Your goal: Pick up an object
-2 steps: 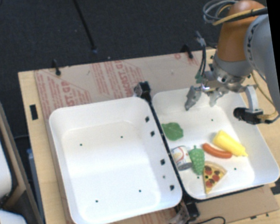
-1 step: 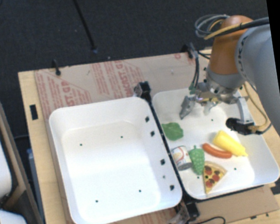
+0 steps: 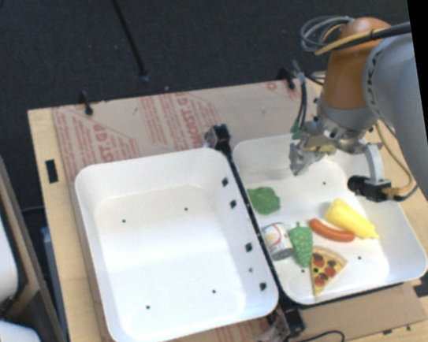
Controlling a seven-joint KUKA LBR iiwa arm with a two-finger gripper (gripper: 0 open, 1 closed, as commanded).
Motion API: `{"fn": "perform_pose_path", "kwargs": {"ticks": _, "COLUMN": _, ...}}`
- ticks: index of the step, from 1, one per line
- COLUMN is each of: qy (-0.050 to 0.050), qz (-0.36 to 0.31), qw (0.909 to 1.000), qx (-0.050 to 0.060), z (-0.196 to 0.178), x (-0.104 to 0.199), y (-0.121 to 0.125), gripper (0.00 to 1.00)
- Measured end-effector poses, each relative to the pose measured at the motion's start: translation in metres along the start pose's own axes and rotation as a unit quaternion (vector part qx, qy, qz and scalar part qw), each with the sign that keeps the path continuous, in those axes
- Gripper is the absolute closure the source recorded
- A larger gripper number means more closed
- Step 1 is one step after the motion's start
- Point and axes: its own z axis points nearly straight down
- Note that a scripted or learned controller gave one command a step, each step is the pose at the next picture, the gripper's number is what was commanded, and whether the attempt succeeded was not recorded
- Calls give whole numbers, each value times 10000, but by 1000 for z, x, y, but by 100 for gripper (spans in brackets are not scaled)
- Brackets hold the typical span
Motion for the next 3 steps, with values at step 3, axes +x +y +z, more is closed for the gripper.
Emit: {"fn": "perform_pose_path", "kwargs": {"ticks": 3, "qy": -1, "qz": -5, "qw": 10000, "qx": -4, "z": -126, "x": -2, "y": -3, "gripper": 100}}
